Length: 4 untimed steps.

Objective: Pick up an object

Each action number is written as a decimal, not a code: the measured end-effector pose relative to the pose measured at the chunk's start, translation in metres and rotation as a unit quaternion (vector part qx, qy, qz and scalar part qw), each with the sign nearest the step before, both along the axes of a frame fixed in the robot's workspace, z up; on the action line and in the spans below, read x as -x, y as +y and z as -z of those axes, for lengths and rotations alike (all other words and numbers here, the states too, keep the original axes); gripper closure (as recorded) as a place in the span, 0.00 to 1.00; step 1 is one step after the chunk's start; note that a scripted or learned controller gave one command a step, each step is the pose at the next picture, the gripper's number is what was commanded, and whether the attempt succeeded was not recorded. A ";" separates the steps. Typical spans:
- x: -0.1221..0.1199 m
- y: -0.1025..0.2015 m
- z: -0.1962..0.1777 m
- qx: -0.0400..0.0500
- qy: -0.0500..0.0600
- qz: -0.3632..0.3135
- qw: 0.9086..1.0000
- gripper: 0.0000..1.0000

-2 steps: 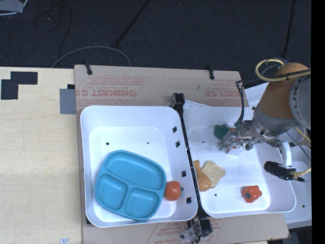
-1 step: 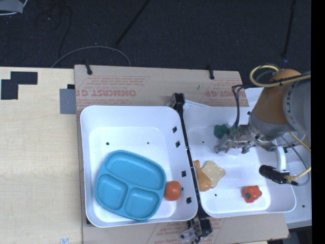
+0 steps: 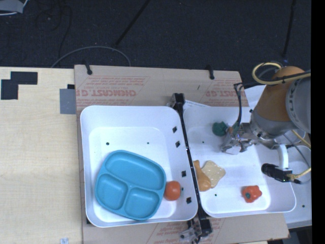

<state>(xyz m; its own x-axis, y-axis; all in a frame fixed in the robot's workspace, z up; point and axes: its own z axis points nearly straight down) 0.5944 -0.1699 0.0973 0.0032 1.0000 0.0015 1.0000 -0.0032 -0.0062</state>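
light wood tabletop (image 3: 35, 151) at far left, with dark squares near its top edge. next a cardboard sheet (image 3: 152, 85) with red print lies under both bins. left bin (image 3: 127, 118), white and shallow, holds a blue divided plate (image 3: 130, 184) with three compartments, lying flat toward the bin's front left. an orange-red tomato-like ball (image 3: 172, 190) sits just beside the plate's right edge, in the front right corner of that bin. a black divider strip (image 3: 184, 151) with clips runs between the bins. right bin (image 3: 284, 205): a tan and orange-brown flat piece, looks like toy bread or toast (image 3: 209, 174), lies against the left wall. a small dark green object (image 3: 219, 129) sits near the back, can't tell what it is. a red pepper-like toy with a green spot (image 3: 251, 193) lies near the front, well apart from the rest. tool (image 3: 234, 144) is low over the middle of the right bin, just right of the green object; nothing seen pinched in it, can't tell if spread or pressed together, too blurry. grey arm (image 3: 284, 105) with orange band enters from the right, cables looped around it.
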 end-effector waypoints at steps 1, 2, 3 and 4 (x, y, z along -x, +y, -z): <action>-0.001 -0.008 -0.059 0.001 -0.003 0.001 1.000 1.00; -0.009 -0.015 -0.113 0.001 -0.004 -0.002 1.000 1.00; -0.012 -0.023 -0.171 0.001 -0.003 -0.002 1.000 1.00; -0.011 0.033 -0.155 0.000 -0.001 -0.003 1.000 1.00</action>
